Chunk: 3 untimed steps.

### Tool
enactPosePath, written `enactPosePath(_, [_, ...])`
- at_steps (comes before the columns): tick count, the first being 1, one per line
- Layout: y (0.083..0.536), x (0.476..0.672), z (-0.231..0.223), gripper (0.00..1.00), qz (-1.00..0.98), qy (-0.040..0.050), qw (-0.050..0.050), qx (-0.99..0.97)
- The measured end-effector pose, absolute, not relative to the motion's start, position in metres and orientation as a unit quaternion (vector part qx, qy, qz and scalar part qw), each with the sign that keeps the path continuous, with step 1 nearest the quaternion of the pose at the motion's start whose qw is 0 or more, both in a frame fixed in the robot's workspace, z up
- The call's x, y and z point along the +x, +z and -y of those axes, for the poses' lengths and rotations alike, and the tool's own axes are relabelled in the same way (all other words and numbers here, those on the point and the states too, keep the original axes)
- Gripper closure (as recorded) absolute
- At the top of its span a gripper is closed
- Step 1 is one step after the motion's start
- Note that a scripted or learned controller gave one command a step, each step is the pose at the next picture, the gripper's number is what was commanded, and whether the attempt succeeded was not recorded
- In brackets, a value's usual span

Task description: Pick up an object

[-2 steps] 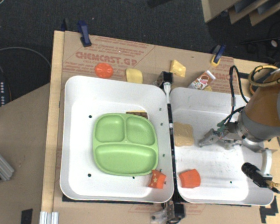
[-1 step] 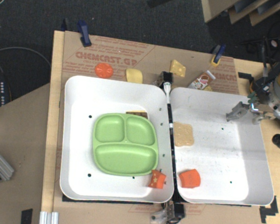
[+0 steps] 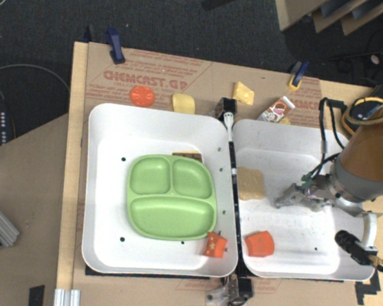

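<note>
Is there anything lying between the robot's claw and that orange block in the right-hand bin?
Nothing visible does. The gripper hangs over the right bin, and the orange block lies nearer the camera and slightly left, with bare white floor between them. The tan slab lies left of the gripper, off that path.

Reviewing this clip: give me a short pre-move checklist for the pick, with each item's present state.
1. Target in the right white bin: orange block and tan flat square lie there: ok.
2. Gripper above that bin: ok.
3. Something held in the jaws: cannot tell.
4. Orange block apart from the gripper, unobstructed: ok.
5. Green divided plate in the left white bin, away from the arm: ok.
</note>
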State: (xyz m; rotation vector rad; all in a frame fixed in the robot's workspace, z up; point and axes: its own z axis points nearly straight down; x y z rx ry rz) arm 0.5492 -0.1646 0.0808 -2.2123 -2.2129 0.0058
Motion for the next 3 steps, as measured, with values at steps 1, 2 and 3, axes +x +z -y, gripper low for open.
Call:
enactPosePath(1, [0.135, 0.613, 0.226, 0.00, 0.707, -0.0009, -0.005, -0.707])
enactPosePath(2, [0.082, 0.490, 0.214, 0.00, 0.706, 0.0014, 0.007, -0.708])
enactPosePath(3, [0.192, 0.605, 0.163, 0.00, 0.711, -0.0052, -0.008, -0.703])
